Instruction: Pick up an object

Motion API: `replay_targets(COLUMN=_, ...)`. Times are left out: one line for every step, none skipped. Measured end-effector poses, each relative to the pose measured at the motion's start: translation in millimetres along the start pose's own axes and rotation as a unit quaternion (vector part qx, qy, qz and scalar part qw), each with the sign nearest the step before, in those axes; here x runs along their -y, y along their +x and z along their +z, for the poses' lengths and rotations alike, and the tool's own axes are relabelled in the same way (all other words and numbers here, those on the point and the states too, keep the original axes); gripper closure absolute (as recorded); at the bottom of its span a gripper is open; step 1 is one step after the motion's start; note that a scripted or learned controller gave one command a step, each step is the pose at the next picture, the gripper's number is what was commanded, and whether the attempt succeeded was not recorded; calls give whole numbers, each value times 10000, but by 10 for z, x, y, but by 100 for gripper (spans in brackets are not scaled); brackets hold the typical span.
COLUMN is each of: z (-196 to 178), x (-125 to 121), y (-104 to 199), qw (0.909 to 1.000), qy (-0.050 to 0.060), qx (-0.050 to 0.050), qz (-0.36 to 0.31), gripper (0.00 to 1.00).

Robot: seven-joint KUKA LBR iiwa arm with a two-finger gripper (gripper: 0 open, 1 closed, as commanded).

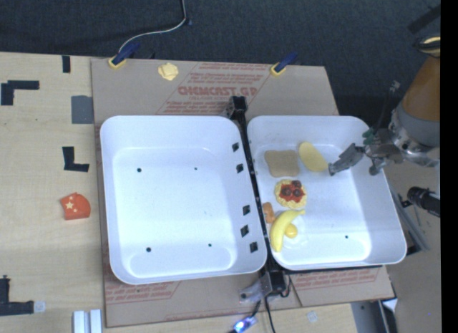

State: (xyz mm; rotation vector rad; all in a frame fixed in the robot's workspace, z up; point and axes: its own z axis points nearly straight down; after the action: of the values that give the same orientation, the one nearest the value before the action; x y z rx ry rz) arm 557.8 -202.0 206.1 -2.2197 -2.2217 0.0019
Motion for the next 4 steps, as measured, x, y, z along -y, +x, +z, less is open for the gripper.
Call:
replay_targets(z=612, x=448, y=567, qw=10000, qy=52, qx=-28, qz=-12, gripper=0)
replay_targets(z=1212, x=-291, y=288, qw=10000, qy=0, qx=-26, qz=-15, gripper=0)
replay_targets(z=1129, x=-1078, y=271, qw=10000, qy=-36, qx=8, qz=-23, gripper=0)
replay_targets(z=999, x=-1111, y=263, qw=10000, qy=-10, qx=3, qz=-6, gripper=0)
